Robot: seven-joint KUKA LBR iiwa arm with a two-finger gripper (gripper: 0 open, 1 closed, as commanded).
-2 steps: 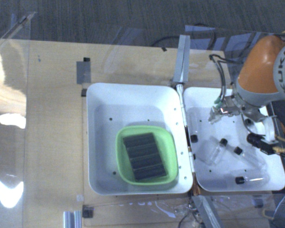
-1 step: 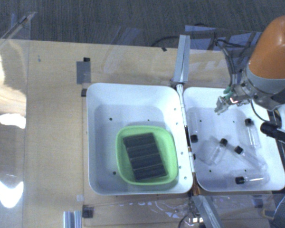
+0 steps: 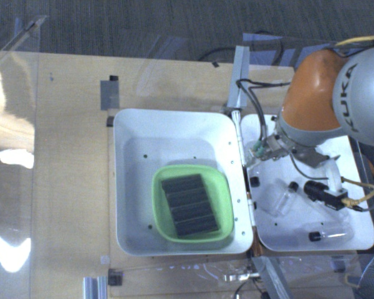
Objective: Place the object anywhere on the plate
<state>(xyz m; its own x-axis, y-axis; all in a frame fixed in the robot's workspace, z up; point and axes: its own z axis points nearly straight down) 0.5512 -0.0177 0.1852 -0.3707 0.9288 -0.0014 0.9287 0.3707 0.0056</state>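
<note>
Black slab [image 3: 188, 205] on plate [image 3: 157, 198], gripper [image 3: 260, 149] apart (rightward)

Left bin [image 3: 131, 167]: the green plate [image 3: 221, 189] takes up the floor nearest the camera and toward the shared wall. A dark ridged block [image 3: 188, 205] covers most of the plate, leaving a narrow green margin around it. Bare white floor lies open along the bin's far and left sides.

Right bin [image 3: 361, 229]: the arm [image 3: 318, 98] overhangs the far half. On the nearer floor lie a clear vial [image 3: 280, 199], a black-capped vial [image 3: 327, 235] and a small black piece [image 3: 254, 181], well apart.

The worktop [image 3: 56, 167] left of the bins is open.
</note>
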